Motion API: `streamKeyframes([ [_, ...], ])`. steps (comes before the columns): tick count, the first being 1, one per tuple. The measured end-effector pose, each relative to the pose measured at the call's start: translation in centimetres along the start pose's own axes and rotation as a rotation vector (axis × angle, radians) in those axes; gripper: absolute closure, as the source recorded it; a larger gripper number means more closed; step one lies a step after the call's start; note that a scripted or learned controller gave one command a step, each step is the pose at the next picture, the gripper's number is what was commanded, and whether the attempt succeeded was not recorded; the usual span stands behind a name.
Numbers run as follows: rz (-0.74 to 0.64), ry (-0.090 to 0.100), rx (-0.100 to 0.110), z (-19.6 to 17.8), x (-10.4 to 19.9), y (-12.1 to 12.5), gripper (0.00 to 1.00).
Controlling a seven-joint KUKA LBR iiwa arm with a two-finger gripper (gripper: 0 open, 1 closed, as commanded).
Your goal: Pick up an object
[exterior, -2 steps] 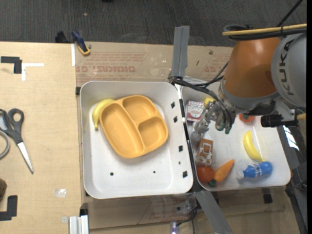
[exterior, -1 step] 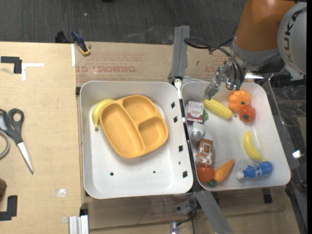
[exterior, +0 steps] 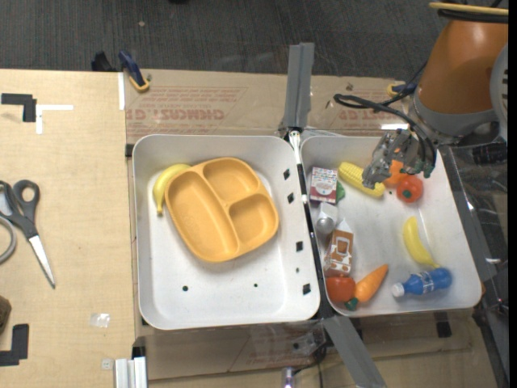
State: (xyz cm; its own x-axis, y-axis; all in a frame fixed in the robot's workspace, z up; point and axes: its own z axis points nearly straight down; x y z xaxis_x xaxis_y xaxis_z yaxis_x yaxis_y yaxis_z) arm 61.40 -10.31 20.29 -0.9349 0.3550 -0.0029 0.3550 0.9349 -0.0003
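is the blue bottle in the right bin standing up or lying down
Lying down. The blue bottle rests on its side on the right bin floor, white cap pointing left, near the carrot.

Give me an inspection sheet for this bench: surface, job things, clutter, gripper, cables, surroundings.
Surface: wooden bench bearing two white bins.
Job things: left bin holds yellow divided plate and yellow banana; right bin holds yellow corn cob, orange-red tomato, second banana, blue bottle, orange carrot, small cartons.
Clutter: grey-handled scissors on bench.
Gripper: low over the corn cob, grasp unclear.
Cables: black cable near wrist.
Surroundings: dark carpet.
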Motion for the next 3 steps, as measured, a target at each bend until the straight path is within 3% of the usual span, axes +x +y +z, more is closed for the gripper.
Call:
streamKeyframes([
  [1, 0.02, -0.001, 0.0, 11.0, 3.4, -1.9, 1.0],
  [2, 0.02, -0.001, 0.0, 11.0, 3.4, -1.9, 0.0],
  [3, 0.112, -0.004, -0.002, 10.9, 0.6, -2.2, 0.0],
])
